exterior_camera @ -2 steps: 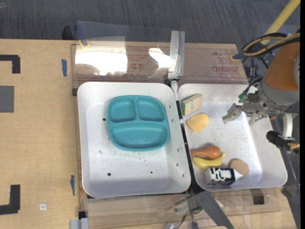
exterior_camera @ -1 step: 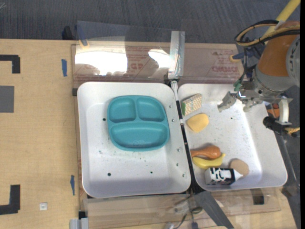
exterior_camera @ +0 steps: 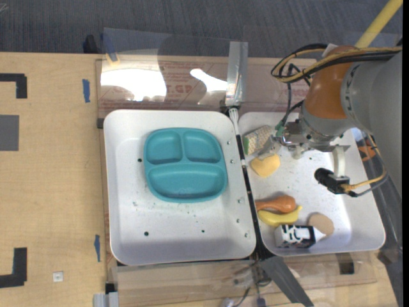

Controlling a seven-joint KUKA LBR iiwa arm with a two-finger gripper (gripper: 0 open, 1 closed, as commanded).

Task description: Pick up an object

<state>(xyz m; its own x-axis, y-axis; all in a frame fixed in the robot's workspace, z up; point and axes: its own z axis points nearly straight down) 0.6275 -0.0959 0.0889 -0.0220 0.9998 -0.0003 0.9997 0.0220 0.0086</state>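
Grey arm (exterior_camera: 358, 101) hiding end effector (exterior_camera: 287, 139)

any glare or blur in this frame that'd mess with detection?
Camera view: strong white glare on the clear panel behind the left bin; the teal tray is evenly lit and sharp; small items in the right bin look soft; the arm shadows that bin's top edge.
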